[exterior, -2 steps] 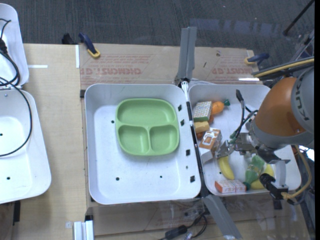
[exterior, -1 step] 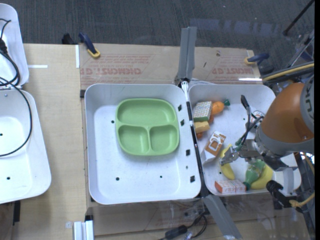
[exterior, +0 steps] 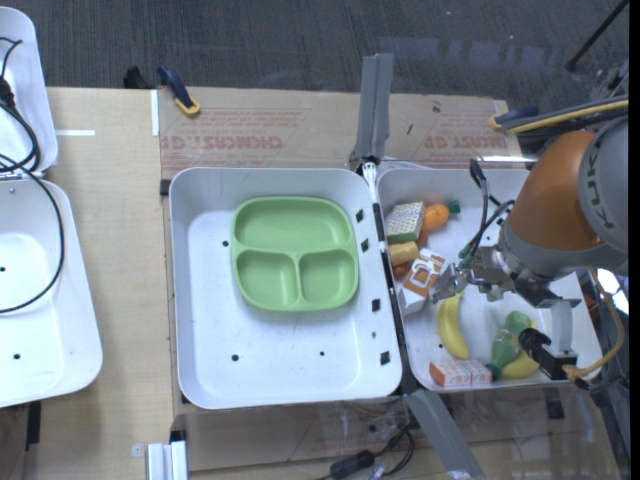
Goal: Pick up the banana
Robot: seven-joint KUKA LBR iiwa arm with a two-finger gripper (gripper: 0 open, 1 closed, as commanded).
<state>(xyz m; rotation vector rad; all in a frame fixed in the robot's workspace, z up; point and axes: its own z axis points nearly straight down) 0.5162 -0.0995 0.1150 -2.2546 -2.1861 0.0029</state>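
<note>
Banana (exterior: 453,327) lay in the right bin (exterior: 428,173), toward the near side, long axis running near-to-far with a slight curve. It was flat on the bin floor and free of any grasp. Just to its far-left sat a small orange-and-white carton (exterior: 424,274); a red-and-white box (exterior: 461,373) lay just beyond its near end; a green item (exterior: 509,336) and a yellow piece (exterior: 520,367) lay to its right. Farther off in the same bin were a carrot (exterior: 436,215) and a tan box (exterior: 404,221).

Gripper (exterior: 467,280) hung just past the banana's far tip, slightly right, under the orange wrist band. Whether it was released or clenched could not be told; nothing was seen in its grip.

Left bin (exterior: 186,268) held a green divided tray (exterior: 296,253), well apart from the work.

Judgement on the step: this looked like the approach, before contact. To do it well, the gripper would need to shift toward the near side until over the banana's middle, then close across its narrow width, not along its length. Descent should be straight, to keep off the carton. Risk: a grip near the tip might roll the fruit out.
</note>
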